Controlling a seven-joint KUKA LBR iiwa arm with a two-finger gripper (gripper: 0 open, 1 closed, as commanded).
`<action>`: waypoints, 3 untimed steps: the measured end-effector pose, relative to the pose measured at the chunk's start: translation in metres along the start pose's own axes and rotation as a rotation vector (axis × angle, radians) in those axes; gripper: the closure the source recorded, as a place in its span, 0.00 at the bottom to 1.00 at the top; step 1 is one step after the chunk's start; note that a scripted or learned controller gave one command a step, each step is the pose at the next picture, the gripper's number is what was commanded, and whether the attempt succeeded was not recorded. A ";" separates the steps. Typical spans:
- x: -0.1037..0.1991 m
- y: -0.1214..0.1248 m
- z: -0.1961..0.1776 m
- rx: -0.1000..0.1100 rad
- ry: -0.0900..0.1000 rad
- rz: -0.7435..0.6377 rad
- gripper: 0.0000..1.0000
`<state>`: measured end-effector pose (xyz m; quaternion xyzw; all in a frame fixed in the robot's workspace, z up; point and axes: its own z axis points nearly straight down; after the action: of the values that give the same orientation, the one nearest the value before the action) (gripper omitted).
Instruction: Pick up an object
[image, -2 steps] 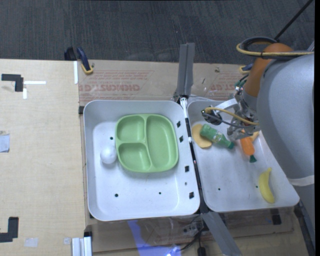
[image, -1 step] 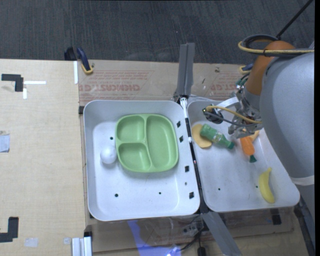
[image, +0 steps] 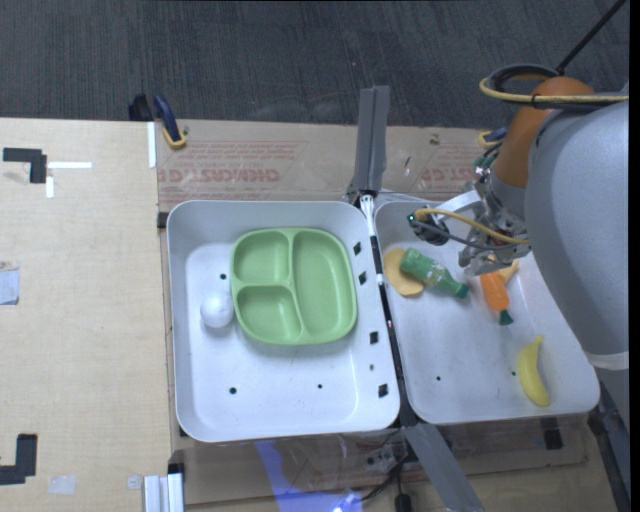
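Note:
The right bin (image: 470, 385) holds a green bottle (image: 436, 275) lying on its side, with a flat tan piece (image: 402, 276) partly under its left end. An orange carrot (image: 496, 292) lies just right of the bottle, and a yellow banana (image: 532, 374) rests near the bin's front right corner. My gripper (image: 486, 256) hangs low over the back right of this bin, directly above the carrot's top end and beside the bottle's right end. Cables and the wrist hide its tips.
The left bin (image: 280, 400) carries a green divided plate (image: 294, 286) and a small white ball (image: 216, 311) at the plate's left. A raised divider (image: 378, 290) separates the two bins. The grey arm (image: 585, 220) covers the right bin's far right side.

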<state>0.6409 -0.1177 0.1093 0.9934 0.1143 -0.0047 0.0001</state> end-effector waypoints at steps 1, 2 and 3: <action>0.011 -0.002 0.018 0.000 0.006 0.025 1.00; 0.011 -0.001 0.010 0.001 0.005 0.027 1.00; 0.008 -0.023 0.018 0.001 0.006 0.025 1.00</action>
<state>0.6435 -0.0939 0.0910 0.9948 0.1021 -0.0018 -0.0005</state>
